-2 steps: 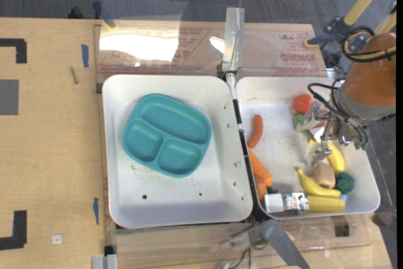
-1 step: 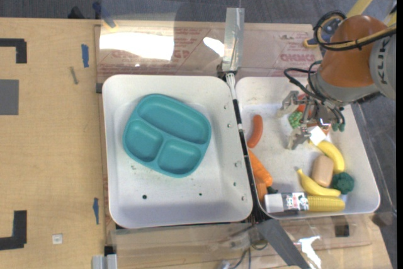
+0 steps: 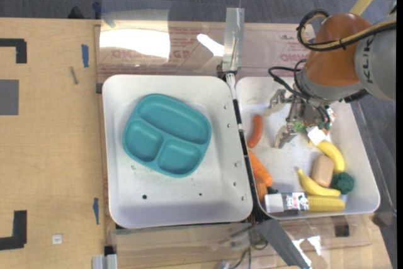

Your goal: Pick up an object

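Pincer [image 3: 284, 115] first: it hangs low in the right bin [image 3: 368, 164], in the right half of the frame, under the orange band of the arm [image 3: 337, 50]. Its two metal fingers look spread apart, one near the top of the bin and one lower down, and nothing sits between them. So it holds nothing yet.

Just to the left of the pincer lies a small orange sausage [image 3: 255, 130], close to the wall between the bins. It looks like a light plastic toy, smooth and a bit slippery. The pincer would do best to pinch it across its thin middle.

Just to the right of the pincer is a banana [image 3: 332, 154], curved and yellow, with a little white and green tag [image 3: 317, 133] at its top end. The writing on the tag is too small to read. Below it lies a tan block [image 3: 323, 169], then a second banana [image 3: 313, 183] and a dark green broccoli [image 3: 344, 182]. All look like light toy food, stiff and not easy to break.

Along the bottom of the bin lies a corn cob [image 3: 325, 203] and a small white bottle [image 3: 285, 202] with a label too blurry to read. A carrot [image 3: 258, 170] lies by the left wall.

In the left bin [image 3: 119, 198], in the middle of the frame, sits a teal plate [image 3: 166, 133] with three parts. Red print shows on the clear sheet [image 3: 145, 47] at the top of the table, but it cannot be read.
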Available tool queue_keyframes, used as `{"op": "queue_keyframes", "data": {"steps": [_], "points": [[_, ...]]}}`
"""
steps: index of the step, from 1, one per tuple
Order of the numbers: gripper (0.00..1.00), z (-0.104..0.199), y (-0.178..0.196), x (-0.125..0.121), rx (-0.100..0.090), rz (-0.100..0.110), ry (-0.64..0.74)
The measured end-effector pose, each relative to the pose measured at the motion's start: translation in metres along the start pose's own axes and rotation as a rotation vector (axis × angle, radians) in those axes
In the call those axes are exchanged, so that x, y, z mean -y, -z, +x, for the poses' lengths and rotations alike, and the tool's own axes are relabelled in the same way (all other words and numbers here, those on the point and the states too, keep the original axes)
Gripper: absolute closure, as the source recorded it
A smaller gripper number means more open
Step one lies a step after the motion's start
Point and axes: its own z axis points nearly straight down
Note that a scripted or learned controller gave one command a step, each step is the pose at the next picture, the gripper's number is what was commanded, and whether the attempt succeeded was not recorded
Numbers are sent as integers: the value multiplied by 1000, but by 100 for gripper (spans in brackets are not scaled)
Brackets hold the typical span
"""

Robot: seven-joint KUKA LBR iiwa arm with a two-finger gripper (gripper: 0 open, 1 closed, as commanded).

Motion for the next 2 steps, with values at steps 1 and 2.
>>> {"op": "queue_keyframes", "data": {"steps": [1, 2], "points": [[0, 56, 1, 36, -1, 2, 62], [0, 131, 2, 55, 0, 3, 128]]}}
